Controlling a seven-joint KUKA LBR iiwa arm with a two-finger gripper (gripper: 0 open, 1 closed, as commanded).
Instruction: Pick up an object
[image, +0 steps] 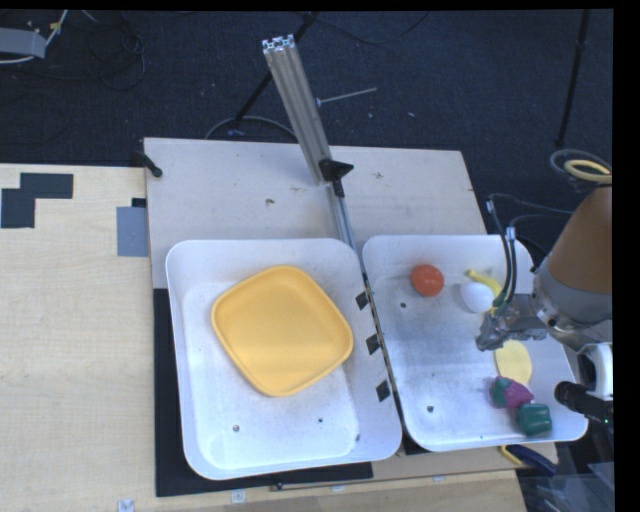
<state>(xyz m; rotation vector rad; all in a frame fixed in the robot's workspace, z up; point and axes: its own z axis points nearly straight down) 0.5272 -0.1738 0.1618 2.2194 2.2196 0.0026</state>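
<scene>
So we're looking down at a pale bench (300, 190) sitting over dark carpet, with a light wooden floor panel off to the left and a metal rail (300, 105) leaning in from the top. Two shallow white bins are sitting side by side on it.

The arm (585, 260) is reaching in from the right, and its gripper (497, 330) is hanging low over the right bin (440, 400), near the bin's right side. We honestly can't tell how the gripper is set from this angle, it's too small and dark, and we aren't seeing anything clearly caught in it.

Everything else we're placing off the gripper:
- a white egg-shaped thing (476, 296) is sitting just above it, with a small yellow piece (483, 279) poking out right beside that
- an orange ball (428, 280) is lying further out to the left and a bit up, well clear
- a pale yellow disc (514, 362) is lying just below it
- a pink and green toy (510, 392) is lying below that, and a green block (533, 418) is sitting near the bin's bottom corner

Way off to the left, the left bin (200, 270) is holding a yellow plate (282, 328).
</scene>
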